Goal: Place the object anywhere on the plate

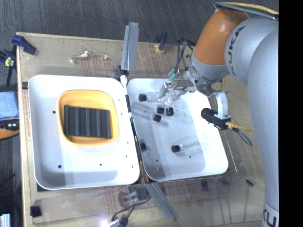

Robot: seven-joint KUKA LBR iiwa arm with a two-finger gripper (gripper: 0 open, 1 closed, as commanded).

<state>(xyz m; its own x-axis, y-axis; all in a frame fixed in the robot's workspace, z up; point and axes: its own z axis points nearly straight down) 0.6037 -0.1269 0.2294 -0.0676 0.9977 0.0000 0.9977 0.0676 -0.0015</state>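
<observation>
Clear tube (pixel 187 148) (black cap left) lies left-right, right bin (pixel 215 162)

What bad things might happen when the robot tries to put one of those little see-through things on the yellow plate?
1. The clear pieces with black caps are small and see-through, so the gripper may well miss one.
2. Several lie close together, so it might bump neighbours or pinch two.
3. The plate sits in the left bin, across the bin walls; a loose piece might drop on the way.
</observation>
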